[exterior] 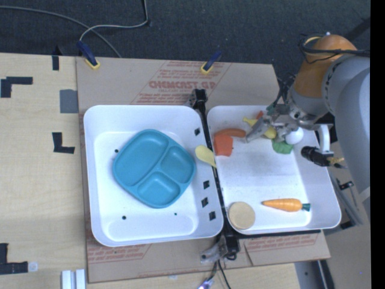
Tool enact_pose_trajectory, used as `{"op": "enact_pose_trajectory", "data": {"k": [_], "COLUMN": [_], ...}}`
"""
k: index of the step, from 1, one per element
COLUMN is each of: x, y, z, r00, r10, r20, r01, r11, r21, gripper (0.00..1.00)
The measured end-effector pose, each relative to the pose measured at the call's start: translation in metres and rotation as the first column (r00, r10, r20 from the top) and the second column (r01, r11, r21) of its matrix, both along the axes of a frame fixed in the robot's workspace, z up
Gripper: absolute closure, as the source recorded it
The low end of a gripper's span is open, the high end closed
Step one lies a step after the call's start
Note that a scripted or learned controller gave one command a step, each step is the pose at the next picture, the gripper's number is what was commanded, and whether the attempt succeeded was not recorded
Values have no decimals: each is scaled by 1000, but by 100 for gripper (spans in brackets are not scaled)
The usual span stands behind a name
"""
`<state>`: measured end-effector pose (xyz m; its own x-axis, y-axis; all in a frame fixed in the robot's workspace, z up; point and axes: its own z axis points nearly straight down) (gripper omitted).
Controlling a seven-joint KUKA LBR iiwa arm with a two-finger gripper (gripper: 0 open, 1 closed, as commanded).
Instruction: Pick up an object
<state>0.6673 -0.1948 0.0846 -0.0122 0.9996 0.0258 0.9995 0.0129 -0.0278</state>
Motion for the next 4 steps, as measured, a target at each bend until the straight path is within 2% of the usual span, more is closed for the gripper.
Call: {"op": "enact_pose_trajectory", "data": {"k": [1,3,4], "x": [-1,0,-1], "y": [2,1,3], "z": [0,0,0], "r00": [1000,1000,1000], "r10": [-3,-1,-4], "r20": [3,1,4], "r01": [3,1,4], "r11": [1000,1000,1000], "r21": [-6,-2,-9], "gripper": [0,0,0]}}
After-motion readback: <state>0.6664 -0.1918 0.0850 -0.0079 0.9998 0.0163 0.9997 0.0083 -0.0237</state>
